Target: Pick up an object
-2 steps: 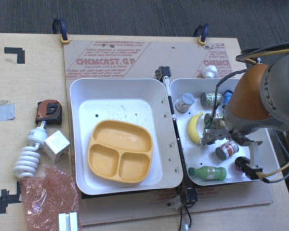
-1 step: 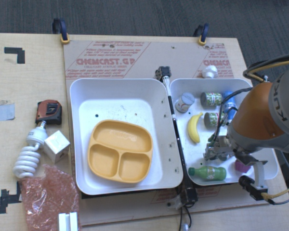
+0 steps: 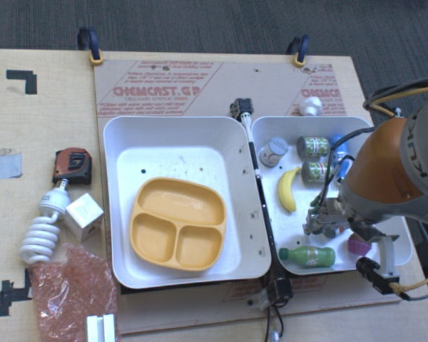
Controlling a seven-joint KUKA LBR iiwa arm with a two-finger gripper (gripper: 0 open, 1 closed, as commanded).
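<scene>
End effector (image 3: 321, 223) is lowered into the right bin (image 3: 289, 262), just above the green bottle (image 3: 308, 256) and right of the banana (image 3: 288, 189). Finger state cannot be determined. Arm enters from the right, orange band (image 3: 385, 162) above the wrist.

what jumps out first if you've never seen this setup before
The big yellow divided plate lying in the left bin draws the eye first. Next comes the arm's orange band over the right bin, its gripper low between the banana and the green bottle.
</scene>
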